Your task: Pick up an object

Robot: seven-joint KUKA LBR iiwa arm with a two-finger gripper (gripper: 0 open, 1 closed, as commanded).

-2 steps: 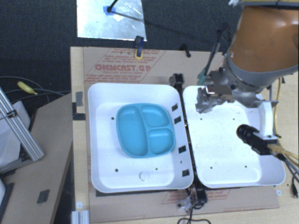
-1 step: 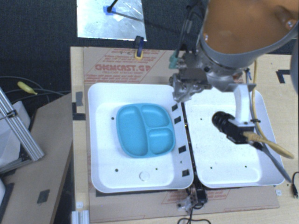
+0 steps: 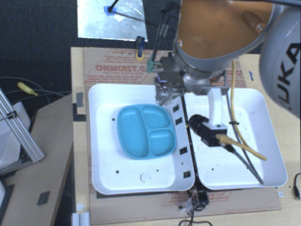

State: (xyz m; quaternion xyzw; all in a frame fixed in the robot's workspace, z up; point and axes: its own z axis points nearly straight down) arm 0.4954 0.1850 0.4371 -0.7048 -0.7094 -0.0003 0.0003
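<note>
The grey arm with its orange band (image 3: 221,22) enters from 2 o'clock and descends steeply over the divider between the two shallow white plastic bins. Its tool (image 3: 165,94) sits at the 1 o'clock edge of the light-blue, three-compartment plastic tray (image 3: 146,131). Whether the tool is released or clenched cannot be told. The tray lies flat in the left bin (image 3: 106,173); the right bin (image 3: 268,126) adjoins it on the desk (image 3: 282,206).
</note>
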